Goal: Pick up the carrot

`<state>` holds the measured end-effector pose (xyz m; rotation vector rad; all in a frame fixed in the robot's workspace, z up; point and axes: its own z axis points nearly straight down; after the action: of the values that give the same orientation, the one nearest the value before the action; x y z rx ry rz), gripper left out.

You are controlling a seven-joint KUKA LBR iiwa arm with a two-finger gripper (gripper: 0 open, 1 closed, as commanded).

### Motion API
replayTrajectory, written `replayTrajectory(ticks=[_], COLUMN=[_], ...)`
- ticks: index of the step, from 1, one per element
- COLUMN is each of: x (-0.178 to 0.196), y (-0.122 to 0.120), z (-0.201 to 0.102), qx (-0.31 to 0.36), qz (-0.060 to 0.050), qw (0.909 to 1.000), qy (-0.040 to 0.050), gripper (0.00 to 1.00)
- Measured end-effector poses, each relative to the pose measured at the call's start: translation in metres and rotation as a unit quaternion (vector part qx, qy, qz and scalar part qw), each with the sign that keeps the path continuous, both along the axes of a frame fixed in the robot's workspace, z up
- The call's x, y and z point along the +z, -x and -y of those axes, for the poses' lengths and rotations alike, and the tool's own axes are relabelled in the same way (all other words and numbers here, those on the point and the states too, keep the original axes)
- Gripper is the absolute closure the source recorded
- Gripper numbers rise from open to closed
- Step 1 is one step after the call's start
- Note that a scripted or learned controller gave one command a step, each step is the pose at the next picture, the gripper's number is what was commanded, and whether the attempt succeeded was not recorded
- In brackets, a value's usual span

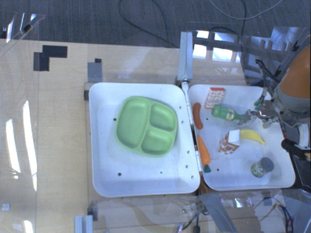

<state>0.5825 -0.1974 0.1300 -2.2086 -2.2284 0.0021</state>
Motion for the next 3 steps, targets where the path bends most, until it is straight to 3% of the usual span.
replayTrajectory(ticks=[1,2,3], x=[0.043,-0.038,0.014], y=[0.037,0.08,0.073], z=[0.008,-0.003,-0.013], qx=[-0.169,-0.247,-0.328], qz=[0.001,0.001,0.001], qw=[0.9857,0.9689,0.9447], qy=[0.0009,0.0,0.0013], gripper=[0.0,0.0,0.0])
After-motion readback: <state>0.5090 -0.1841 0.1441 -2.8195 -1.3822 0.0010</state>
